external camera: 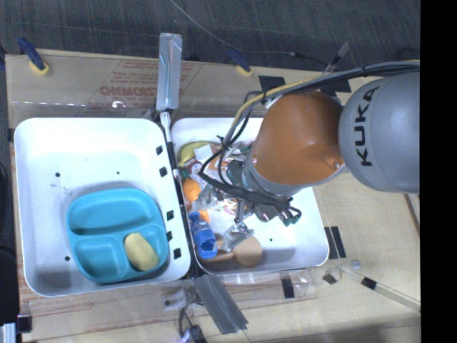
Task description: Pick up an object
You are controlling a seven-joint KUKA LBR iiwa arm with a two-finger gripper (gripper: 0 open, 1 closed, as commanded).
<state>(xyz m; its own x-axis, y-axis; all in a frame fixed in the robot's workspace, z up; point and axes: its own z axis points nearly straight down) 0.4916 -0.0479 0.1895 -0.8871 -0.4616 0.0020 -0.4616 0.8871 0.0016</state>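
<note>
The arm is lowered into the right bin, with the hand down among the clutter at the bin's 8 o'clock area; whether the hand is apart or together cannot be told. Candidate objects lie just beside it: a blue item, a tan rounded object and an orange piece. Judged from this, nothing is lifted yet; securing a grasp and raising remain.

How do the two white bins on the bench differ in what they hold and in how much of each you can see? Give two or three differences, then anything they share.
The left bin holds a blue divided tray with a yellow object in one compartment; the right bin holds a jumble of small items.
The left bin lies in plain sight; the right bin is partly covered by the arm.
Both are shallow and white.
</note>
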